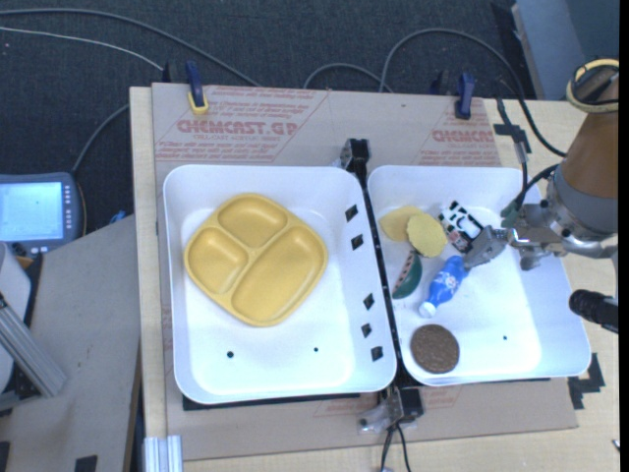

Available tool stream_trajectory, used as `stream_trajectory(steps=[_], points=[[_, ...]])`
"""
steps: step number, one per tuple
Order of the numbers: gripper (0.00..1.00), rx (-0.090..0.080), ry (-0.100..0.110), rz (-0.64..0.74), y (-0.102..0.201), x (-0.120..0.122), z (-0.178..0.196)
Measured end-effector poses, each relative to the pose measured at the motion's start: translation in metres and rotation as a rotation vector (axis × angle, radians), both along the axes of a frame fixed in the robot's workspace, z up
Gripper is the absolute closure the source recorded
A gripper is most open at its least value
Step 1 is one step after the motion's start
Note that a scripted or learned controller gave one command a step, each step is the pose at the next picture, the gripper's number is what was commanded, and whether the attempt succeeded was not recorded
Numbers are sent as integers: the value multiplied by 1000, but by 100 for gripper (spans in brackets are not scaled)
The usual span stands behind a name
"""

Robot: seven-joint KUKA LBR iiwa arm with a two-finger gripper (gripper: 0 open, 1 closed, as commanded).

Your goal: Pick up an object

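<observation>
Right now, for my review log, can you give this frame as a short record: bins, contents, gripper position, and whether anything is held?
left bin: holds a yellow divided plate
right bin: holds a blue bottle, a brown disc, a yellow piece, a green item, and a black-and-white object
gripper: over the right bin, beside the blue bottle's upper end
held object: none seen between the fingers
arm: enters from the right side of the camera view
</observation>
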State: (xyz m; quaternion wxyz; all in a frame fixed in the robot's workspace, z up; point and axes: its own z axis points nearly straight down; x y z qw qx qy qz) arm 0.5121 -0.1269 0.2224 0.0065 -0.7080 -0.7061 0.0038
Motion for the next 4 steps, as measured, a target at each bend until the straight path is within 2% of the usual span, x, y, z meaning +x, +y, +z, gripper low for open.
stream_trajectory(steps=[1,4], points=[[0,-2,-13,3,0,3,6],[0,-1,-9,2,-9,-4,-140]])
